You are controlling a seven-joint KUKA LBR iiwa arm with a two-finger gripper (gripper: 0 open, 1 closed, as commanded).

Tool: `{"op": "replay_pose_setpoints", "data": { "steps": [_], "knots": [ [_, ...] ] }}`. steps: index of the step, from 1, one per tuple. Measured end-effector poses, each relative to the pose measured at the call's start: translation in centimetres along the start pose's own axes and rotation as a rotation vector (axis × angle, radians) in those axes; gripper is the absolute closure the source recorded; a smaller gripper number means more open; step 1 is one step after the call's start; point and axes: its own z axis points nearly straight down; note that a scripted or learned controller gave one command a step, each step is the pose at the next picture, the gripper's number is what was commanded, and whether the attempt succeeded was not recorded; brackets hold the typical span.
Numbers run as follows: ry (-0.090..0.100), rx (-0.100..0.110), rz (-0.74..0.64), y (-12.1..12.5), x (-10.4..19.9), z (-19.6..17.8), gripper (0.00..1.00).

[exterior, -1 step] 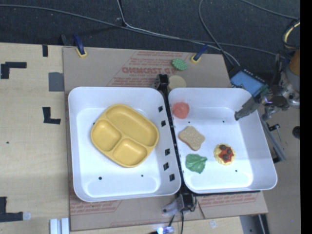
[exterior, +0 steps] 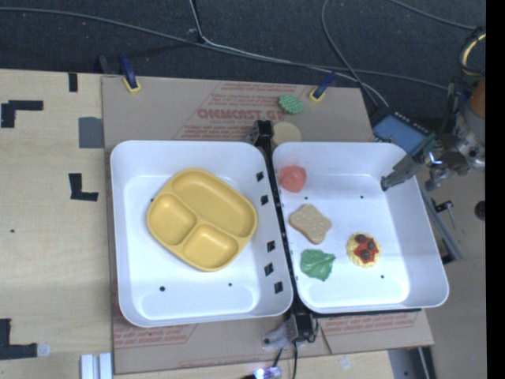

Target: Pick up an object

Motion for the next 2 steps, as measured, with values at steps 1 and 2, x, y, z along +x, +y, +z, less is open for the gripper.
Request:
{"op": "replay_pose_setpoints", "data": {
  "steps": [1,2],
  "knots": [
    [0.001,0.004,0.0,-0.2,0.5,6.3,0.0],
    [0.001,0.004,-0.001,-0.2,1.1,10.8,0.0]
  ]
}}
